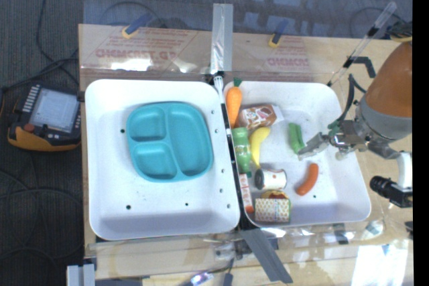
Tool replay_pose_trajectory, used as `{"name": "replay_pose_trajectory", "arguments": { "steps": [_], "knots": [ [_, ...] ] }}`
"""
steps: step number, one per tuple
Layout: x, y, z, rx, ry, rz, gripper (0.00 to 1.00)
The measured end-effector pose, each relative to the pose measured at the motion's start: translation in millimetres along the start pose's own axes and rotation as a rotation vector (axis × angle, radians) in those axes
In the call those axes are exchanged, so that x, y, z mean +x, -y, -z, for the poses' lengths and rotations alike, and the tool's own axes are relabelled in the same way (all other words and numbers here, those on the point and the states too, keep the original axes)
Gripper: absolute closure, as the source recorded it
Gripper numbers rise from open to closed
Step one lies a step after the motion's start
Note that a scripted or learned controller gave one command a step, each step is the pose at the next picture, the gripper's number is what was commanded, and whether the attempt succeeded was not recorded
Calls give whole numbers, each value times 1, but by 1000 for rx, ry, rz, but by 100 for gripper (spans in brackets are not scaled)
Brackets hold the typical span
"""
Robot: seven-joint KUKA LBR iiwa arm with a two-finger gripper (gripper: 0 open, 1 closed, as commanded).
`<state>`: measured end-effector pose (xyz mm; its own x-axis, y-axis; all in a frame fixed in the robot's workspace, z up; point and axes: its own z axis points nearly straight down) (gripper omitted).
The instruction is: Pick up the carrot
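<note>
The carrot [233, 104] is lying in the right bin [320, 91], tucked against its left wall at the far corner, long axis running toward and away from the camera, green top pointing away. It is lying well to the left of the jaws [310, 145], across the bin, with a green pepper [295, 136] just beside them and a snack packet [259, 116] and banana [258, 141] between. I cannot tell whether the jaws are spread or pressed together. Packet lettering is too blurred to read.

Grey arm [383, 118], orange band above wrist, metallic gripper [315, 143], black cable.
</note>
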<state>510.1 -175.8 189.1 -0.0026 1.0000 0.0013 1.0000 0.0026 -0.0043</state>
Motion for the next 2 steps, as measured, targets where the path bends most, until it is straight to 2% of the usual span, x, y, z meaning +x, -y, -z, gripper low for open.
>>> {"name": "replay_pose_trajectory", "arguments": {
  "steps": [1, 2],
  "knots": [
    [78, -86, -8, 1, 2, -347, 0],
    [142, -114, -7, 1, 4, -440, 0]
  ]
}}
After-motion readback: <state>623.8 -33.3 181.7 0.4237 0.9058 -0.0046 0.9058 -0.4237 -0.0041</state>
